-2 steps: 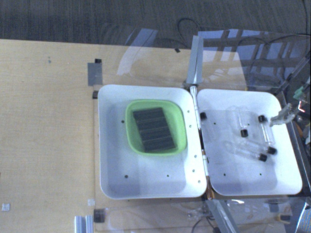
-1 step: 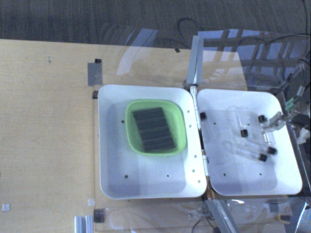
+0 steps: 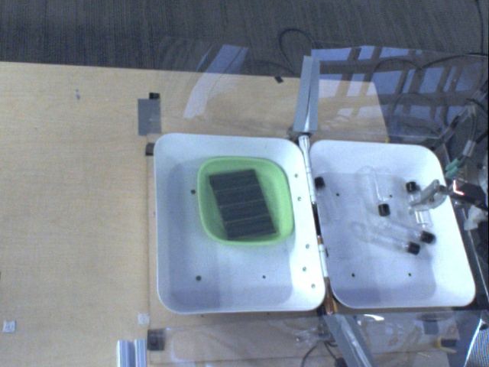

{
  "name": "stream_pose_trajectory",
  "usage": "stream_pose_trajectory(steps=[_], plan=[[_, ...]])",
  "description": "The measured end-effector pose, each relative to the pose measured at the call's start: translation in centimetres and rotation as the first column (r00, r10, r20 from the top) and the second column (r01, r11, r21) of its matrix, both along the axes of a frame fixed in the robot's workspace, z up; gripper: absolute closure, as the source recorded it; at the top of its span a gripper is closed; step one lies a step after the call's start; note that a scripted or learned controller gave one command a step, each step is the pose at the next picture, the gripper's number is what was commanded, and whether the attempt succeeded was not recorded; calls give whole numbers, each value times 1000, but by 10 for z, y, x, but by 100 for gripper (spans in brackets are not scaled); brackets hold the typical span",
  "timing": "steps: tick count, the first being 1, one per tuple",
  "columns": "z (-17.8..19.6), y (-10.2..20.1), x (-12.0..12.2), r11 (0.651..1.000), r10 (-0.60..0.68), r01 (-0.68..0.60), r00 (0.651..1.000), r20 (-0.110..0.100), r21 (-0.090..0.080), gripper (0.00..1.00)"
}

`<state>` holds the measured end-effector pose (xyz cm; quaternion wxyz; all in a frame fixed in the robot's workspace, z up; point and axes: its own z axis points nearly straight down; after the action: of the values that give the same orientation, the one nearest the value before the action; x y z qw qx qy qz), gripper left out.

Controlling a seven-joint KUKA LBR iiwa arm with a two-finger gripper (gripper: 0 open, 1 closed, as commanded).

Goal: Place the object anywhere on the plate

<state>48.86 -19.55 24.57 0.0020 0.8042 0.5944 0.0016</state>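
A dark grey ridged rectangular block (image 3: 241, 202) lies flat inside the green plate (image 3: 283, 205), near its middle. The plate sits in the upper half of the left white bin (image 3: 176, 281). At the right bin's far right edge, part of my gripper (image 3: 430, 193) reaches in low over some clear items. It stands well apart from the plate and the block. Nothing can be made out held in it.
The right bin (image 3: 382, 289) holds several clear plastic tubes with black caps (image 3: 413, 245), clustered toward its right side. A metal divider (image 3: 307, 98) runs up from between the bins. Cables and frame parts (image 3: 451, 90) crowd the upper right.
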Motion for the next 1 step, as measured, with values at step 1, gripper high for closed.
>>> stream_pose_trajectory(steps=[1], plan=[[-3,-2,0,971,239,-239,971,0,-1,0]])
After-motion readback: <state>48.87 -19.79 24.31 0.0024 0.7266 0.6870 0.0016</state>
